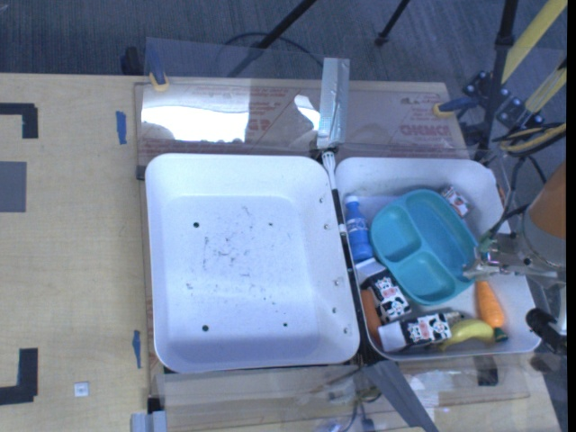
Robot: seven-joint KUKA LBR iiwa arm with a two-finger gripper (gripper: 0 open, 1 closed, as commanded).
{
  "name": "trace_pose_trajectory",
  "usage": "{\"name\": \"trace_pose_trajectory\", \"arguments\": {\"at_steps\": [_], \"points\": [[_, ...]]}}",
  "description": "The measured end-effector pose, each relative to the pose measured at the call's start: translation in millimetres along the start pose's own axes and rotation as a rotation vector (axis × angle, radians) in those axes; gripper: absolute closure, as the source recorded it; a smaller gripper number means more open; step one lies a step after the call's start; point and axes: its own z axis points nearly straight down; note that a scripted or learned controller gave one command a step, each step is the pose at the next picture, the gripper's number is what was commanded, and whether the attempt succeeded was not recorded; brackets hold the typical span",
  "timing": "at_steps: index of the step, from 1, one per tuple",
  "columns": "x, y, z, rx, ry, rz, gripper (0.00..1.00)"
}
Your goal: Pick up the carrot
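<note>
The carrot (490,303) lies in the right bin (407,167), near its right wall, just beside the blue tray (423,246) and a banana (472,332). The hand (490,261) hangs just above the carrot's top end, so this looks like the reach before the grab. I cannot tell its grip. Next it should drop straight down. Room is tight; the left bin (243,259) is far off.
</note>
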Motion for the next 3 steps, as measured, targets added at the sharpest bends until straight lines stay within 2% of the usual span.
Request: {"name": "trace_pose_trajectory", "arguments": {"at_steps": [1, 2, 3], "points": [[72.1, -18.5, -121.5, 0.061, 0.026, -0.128, 1.0], [58.3, -24.5, 20.3, 0.058, 0.021, 0.017, 1.0], [-1.7, 55.8, 30.8, 0.055, 0.018, 0.246, 1.0]]}}
